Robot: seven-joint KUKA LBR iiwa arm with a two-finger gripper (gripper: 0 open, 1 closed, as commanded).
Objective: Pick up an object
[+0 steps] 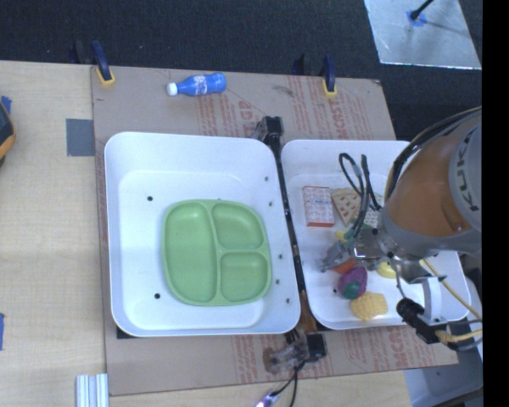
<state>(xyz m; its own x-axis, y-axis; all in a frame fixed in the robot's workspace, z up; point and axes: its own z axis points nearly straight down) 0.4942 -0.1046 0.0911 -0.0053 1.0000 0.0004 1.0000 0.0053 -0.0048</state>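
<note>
The wooden tabletop (42, 244) carries one brown cardboard sheet (237, 100), and on this sheet stand two shallow white bins side by side. The left bin (127, 168) holds one light green plate (216, 251) with three compartments. The right bin (322, 164) holds several small things: one white and red card (317, 205), one beige piece with dots (346, 202), one purple and green toy (352, 286), one small red piece (353, 270), one yellow corn-like toy (369, 305) and one yellow piece (387, 270), partly hidden under the arm.

There is one arm (428, 193), grey with an orange band, which reaches over the right bin. Its gripper (346, 251) hangs low in the middle of this bin. Whether its parts are apart or together, I cannot tell, because they are small and dark against the objects.

The red piece and the purple and green toy lie just below the gripper, very near it; if they touch, I cannot tell. The corn-like toy lies further toward the front wall of the bin.

One blue and white bottle (198, 84) lies on its side on the cardboard behind the left bin.
</note>
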